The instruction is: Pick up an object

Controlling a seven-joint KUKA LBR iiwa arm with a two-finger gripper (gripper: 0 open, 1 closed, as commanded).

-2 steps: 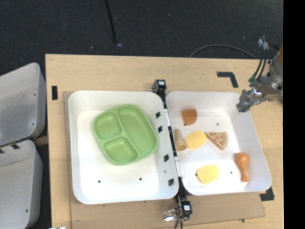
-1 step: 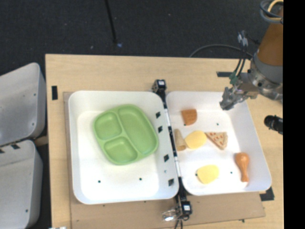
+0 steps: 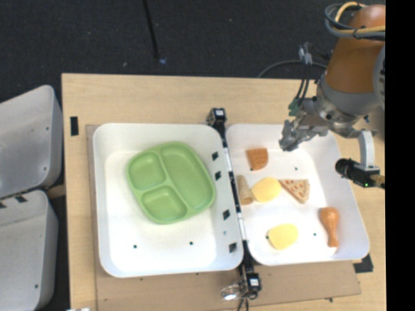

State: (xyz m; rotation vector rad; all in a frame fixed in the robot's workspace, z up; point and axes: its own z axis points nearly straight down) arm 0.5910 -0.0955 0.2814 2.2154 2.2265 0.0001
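Nothing is seen gripped by the gripper [image 3: 290,141] — finger spread cannot be told. Nearest lies the orange-brown piece [image 3: 257,159], just left and toward the camera, inside the right bin [image 3: 324,149].

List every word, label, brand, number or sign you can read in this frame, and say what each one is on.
None can be read.
Green tray: plain, no markings.
Food pieces in the right bin: no labels.
Arm and gripper: no readable marking.
Small black clips along the divider between the bins: too small to tell whether they carry text.
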